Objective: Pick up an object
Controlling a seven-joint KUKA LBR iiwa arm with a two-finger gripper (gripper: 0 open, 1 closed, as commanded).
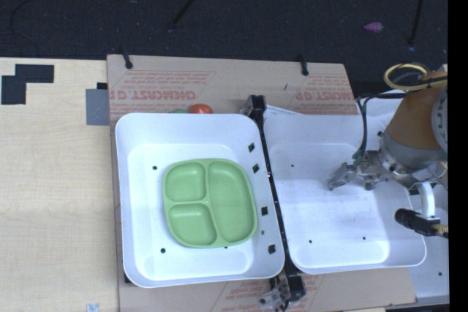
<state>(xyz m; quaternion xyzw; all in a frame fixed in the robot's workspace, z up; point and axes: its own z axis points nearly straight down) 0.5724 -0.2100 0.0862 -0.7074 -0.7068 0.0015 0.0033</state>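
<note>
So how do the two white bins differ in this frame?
The left bin holds a green divided plate, lying flat with three compartments; the right bin has no such plate. The gripper is over the right bin near its right side, on the arm coming in from the right; nothing reaches over the left bin. Both are shallow, white, rounded at the corners, and sit side by side.

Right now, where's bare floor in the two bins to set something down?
Right bin: its floor lies bare from the centre divider across to the gripper, and all along the near wall. Left bin: the green divided plate takes the middle, leaving only strips along the walls, widest at the far side. Crowded at the right bin's right edge, under the arm.
</note>
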